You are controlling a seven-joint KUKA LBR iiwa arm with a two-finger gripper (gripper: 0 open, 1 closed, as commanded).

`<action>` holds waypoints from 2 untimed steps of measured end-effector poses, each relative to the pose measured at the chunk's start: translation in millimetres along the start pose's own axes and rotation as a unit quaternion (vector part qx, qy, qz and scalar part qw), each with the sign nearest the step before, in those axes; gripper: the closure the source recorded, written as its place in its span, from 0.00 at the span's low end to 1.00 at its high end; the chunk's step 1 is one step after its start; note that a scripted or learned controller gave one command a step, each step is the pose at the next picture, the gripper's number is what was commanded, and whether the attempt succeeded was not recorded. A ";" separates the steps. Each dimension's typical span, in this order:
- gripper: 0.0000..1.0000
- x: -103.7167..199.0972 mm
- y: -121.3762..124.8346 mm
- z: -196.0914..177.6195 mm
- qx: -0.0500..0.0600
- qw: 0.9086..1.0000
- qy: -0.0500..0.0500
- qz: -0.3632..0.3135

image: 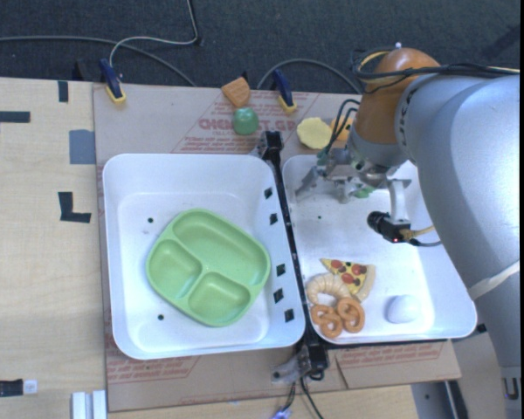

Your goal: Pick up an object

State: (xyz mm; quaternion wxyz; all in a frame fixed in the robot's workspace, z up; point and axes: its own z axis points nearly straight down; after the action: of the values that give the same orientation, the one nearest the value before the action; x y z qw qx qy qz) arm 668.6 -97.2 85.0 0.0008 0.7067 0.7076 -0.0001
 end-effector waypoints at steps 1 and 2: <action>1.00 -0.1 0.4 -10.6 -0.001 1.000 -0.001 0.000; 0.00 -0.1 0.1 -9.9 0.000 1.000 -0.001 0.000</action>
State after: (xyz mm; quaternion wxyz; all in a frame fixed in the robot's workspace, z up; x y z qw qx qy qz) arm 668.7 -97.4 94.9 0.0014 0.7065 0.7077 -0.0008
